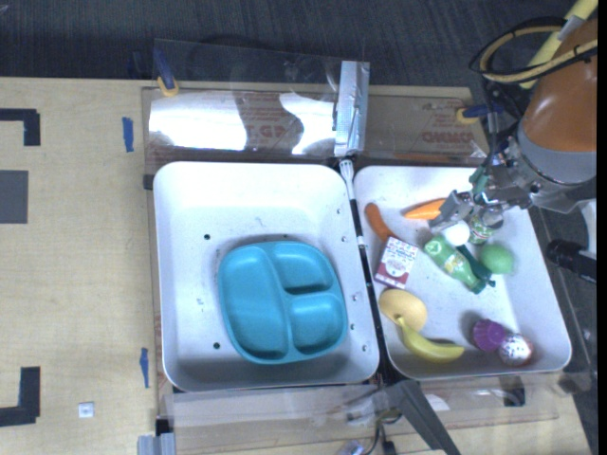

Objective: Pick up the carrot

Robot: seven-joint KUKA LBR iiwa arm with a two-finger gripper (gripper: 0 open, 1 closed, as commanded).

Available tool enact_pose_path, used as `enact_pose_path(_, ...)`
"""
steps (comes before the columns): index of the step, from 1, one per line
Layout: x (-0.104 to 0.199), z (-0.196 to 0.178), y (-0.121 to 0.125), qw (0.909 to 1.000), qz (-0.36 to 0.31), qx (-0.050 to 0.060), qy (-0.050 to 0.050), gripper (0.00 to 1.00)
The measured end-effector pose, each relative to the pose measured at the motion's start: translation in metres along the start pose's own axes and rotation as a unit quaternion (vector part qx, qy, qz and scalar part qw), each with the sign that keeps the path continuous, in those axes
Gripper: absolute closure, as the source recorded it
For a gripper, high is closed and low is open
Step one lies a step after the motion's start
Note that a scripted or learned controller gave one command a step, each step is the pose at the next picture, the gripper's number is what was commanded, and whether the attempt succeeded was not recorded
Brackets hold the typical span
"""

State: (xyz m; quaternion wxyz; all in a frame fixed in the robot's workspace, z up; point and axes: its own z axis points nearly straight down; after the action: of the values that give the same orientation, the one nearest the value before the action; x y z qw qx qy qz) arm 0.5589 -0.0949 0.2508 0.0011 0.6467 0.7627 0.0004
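The carrot (424, 209) lies in the right bin (555, 320) near its far wall. The gripper (474, 207) hovers just beside its tip, positioned for a grasp; its opening cannot be determined, nothing visibly held.

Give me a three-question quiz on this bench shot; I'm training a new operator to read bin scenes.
1. True or false: the blue divided tray lies in the left bin.
2. Which lies nearest the gripper? A) banana B) carrot C) purple toy
3. What stands between the orange sausage-shaped piece and the green bottle?

Key: 1 true; 2 B; 3 the small pink-and-white carton.
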Motion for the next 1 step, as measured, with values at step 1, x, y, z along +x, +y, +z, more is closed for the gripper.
enact_pose_path(1,-0.0348,0.0289,0.0548,0.9975,-0.07,0.0,0.0,0.0)
